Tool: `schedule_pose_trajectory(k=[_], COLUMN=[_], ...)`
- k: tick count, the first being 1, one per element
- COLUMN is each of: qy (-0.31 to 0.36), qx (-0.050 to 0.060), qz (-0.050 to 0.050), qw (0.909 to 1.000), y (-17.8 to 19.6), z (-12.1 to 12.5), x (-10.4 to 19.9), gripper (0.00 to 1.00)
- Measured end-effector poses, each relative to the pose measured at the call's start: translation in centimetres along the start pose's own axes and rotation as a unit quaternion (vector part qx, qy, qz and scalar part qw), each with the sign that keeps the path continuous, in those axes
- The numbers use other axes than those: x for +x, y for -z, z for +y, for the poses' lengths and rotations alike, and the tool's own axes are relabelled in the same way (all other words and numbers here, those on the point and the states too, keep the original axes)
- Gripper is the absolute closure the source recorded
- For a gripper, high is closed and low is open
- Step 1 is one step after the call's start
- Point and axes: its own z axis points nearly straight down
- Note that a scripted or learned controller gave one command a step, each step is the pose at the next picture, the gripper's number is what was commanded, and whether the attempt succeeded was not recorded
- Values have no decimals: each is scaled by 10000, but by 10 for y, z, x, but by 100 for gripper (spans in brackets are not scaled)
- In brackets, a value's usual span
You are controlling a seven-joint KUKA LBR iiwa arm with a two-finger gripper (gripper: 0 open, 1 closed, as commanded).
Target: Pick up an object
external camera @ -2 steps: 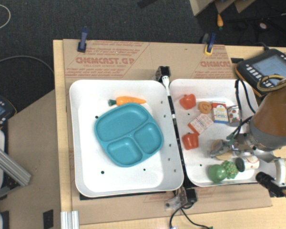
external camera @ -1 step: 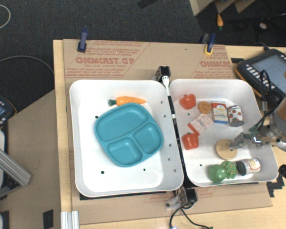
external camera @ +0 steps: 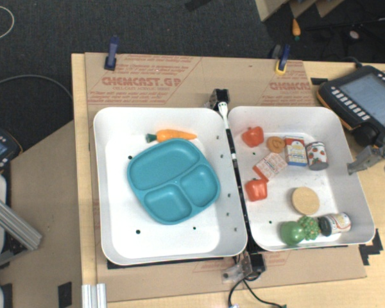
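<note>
The left bin [external camera: 115, 230] holds a teal divided plate [external camera: 173, 181] with an orange carrot [external camera: 173, 135] lying just behind it. The right bin [external camera: 346, 172] holds several small things. At its back sit a red tomato-like piece [external camera: 252, 136], a round cookie [external camera: 276, 144], a small carton [external camera: 296, 151] and a small can [external camera: 316, 155]. A pink-and-white packet [external camera: 270, 165] and a red pepper [external camera: 256, 188] lie near the bin's left wall. Toward the front are a tan disc [external camera: 305, 200], a green broccoli [external camera: 295, 231] and a small jar [external camera: 335, 223] on its side.
Both bins rest on a cardboard sheet [external camera: 147, 82] held by a blue clamp [external camera: 111, 53] and a yellow clamp [external camera: 283, 59]. A black handheld pendant [external camera: 362, 98] lies at the back right. A grey bracket [external camera: 366, 160] juts in beside the right bin's right wall.
</note>
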Motion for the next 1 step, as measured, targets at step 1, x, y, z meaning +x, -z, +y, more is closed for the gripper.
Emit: schedule_pose_trajectory(k=[1], qy=[30], qx=[113], qz=[68], qw=[9999], y=[-87], z=[-4], x=[85], gripper=[0])
